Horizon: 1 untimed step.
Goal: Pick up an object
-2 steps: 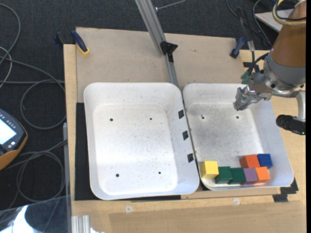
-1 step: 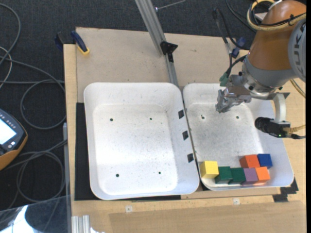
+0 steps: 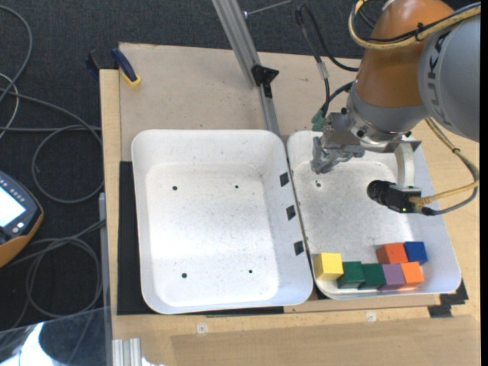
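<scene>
My gripper (image 3: 323,163) hangs over the far left part of the right bin (image 3: 347,204), under the orange wrist band. Nothing shows between its fingers. Several small blocks lie in a cluster along the right bin's near edge: a yellow block (image 3: 330,264), two green blocks (image 3: 362,274), a purple block (image 3: 393,275), two orange blocks (image 3: 395,253) and a blue block (image 3: 415,252). The gripper is well apart from them, toward the far side of the bin.
The left bin (image 3: 210,216) stands beside the right one on the wooden bench. A slanted metal pole (image 3: 244,44) rises behind the bins. A black cable connector (image 3: 389,195) hangs over the right bin. Cables and a handheld device (image 3: 15,216) lie left of the bench.
</scene>
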{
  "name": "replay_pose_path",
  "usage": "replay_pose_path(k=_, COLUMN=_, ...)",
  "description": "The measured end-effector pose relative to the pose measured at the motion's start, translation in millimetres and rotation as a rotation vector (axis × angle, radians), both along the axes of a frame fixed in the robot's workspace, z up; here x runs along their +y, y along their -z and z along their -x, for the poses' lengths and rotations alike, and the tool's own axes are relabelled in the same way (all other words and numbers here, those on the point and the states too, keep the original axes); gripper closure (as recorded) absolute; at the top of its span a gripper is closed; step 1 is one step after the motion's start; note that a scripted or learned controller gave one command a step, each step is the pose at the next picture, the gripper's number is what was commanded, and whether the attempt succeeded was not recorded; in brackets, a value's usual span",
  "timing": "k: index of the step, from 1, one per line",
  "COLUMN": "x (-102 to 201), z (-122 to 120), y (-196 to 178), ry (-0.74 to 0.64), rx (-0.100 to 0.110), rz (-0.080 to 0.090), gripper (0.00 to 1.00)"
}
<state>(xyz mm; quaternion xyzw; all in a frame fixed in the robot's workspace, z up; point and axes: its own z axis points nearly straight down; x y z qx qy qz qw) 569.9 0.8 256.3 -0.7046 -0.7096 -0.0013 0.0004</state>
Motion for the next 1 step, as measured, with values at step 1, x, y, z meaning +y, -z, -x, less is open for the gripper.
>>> replay_pose_path(k=1, x=52.3, z=-23.6, y=3.1, ry=0.000, rx=-0.001, rz=0.001, gripper=1.00)
